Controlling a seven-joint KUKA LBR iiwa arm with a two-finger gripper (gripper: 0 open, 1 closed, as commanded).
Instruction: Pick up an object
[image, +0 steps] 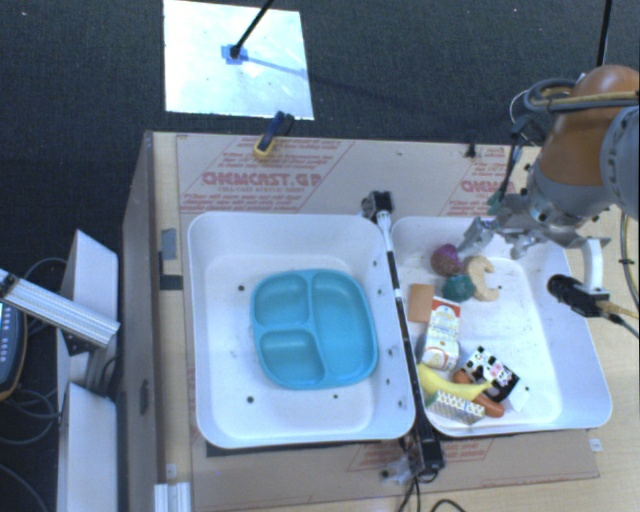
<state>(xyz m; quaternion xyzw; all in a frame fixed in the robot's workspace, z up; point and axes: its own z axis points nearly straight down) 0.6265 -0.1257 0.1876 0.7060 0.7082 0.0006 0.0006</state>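
Gripper (494, 237) hovers spread wide, holding nothing, over the right bin's (590, 385) far end; purple ball (447, 260) sits just left. I'd center on it, then drop straight.

Arm (590, 130) cut off by the right edge. Finger spacing of the hand (505, 240) too blurred to resolve. Heaped items (470, 385) in the right bin (575, 370) overlap, partly concealing one another.
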